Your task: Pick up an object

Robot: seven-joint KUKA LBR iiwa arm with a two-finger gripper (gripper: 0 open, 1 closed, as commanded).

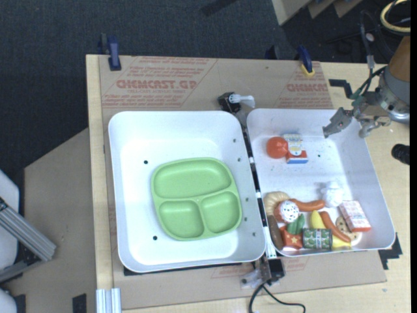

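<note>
The gripper [352, 124] hangs over the right bin's [374, 175] far right corner with its fingers spread and nothing between them, while the toys [316, 222] sit heaped along that bin's near edge (a green tray [195, 197] lies in the left bin [130, 175]).

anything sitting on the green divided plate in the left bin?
No. All three compartments of the green plate are bare; the toys are piled in the right bin.

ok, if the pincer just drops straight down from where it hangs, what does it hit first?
Likely bare floor at the far right corner of the right bin, by its rim. The pincer hangs away from the toys; depth is unclear.
</note>
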